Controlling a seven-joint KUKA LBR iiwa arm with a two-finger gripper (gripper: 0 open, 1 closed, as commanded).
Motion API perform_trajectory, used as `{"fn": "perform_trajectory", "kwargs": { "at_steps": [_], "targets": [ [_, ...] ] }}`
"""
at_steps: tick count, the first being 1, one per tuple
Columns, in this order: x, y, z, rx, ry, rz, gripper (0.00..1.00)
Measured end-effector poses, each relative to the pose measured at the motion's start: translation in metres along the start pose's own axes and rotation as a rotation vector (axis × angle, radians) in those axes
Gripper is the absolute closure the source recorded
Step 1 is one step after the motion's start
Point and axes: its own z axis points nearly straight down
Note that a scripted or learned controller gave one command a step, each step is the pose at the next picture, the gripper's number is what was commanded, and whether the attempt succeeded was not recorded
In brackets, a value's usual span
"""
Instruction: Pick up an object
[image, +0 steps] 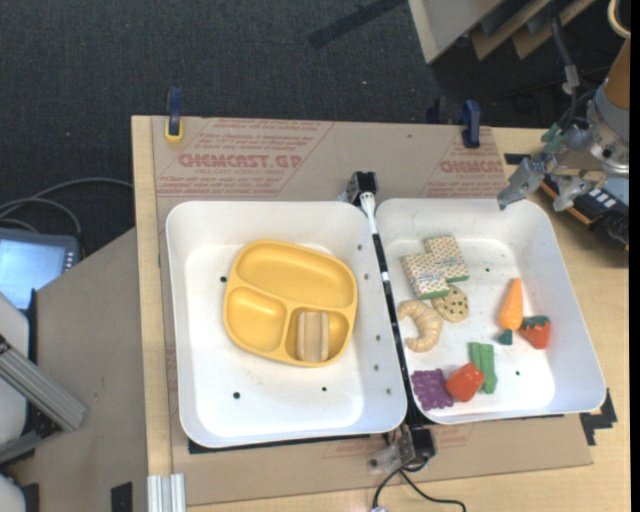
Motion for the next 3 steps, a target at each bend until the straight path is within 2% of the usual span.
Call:
{"fn": "perform_trajectory", "kwargs": {
  "at_steps": [1, 2, 3],
  "targets": [
    [-0.006, -0.047, 0.191, 0.01, 0.003, 0.003, 0.0],
    [0.006, 0.034, 0.183, 0.014, -0.001, -0.009, 0.0],
    [-0.026, -0.017, 0.183, 0.006, 0.001, 0.004, 0.0]
  ]
}}
